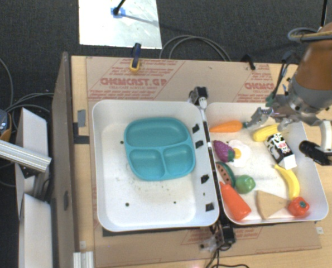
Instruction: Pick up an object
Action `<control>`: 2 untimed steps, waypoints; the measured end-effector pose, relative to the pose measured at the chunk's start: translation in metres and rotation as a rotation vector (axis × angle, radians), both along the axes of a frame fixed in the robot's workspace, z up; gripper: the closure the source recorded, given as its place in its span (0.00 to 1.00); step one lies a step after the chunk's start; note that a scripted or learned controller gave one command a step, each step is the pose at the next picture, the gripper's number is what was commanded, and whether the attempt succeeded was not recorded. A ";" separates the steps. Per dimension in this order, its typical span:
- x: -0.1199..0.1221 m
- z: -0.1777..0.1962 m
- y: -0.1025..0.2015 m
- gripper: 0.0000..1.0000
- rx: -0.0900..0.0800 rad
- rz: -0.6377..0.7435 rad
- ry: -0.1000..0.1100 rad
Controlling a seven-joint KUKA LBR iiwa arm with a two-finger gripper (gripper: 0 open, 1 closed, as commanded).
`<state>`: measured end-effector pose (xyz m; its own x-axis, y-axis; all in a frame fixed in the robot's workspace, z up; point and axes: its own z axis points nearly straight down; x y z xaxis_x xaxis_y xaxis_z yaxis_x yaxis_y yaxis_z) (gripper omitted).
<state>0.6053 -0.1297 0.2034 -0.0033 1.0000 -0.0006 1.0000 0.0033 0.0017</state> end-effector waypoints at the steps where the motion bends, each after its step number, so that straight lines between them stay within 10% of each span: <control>1: -0.050 -0.096 0.022 0.00 0.004 -0.002 0.010; 2: -0.121 -0.099 0.032 0.00 0.000 -0.006 0.001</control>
